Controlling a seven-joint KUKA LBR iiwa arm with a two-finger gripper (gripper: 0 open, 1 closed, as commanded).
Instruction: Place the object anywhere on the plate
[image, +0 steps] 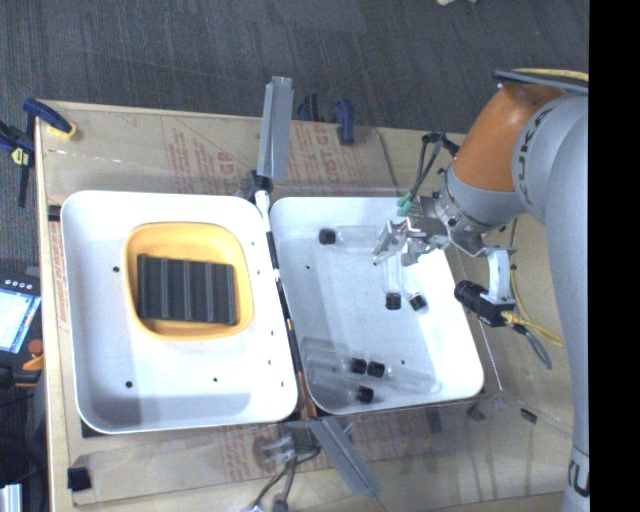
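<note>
The yellow plate (188, 238) with a dark ridged middle lies in the left bin (100, 380). The right bin (450, 370) holds several clear objects with small black parts. One (327, 237) lies near the bin's back left, and a cluster (365, 368) sits by the front wall. My gripper (405, 300) hangs over the middle right of the right bin, pointing down. Its two black-tipped fingers (393, 300) stand apart and open, with nothing between them. It is well clear of the plate and of the front cluster.
A raised divider (282, 300) where the two bin walls meet separates the bins. A grey bar (274, 125) stands behind them, and blue clamps (345, 118) grip the bench's back edge. A small screen (15, 320) sits at the far left.
</note>
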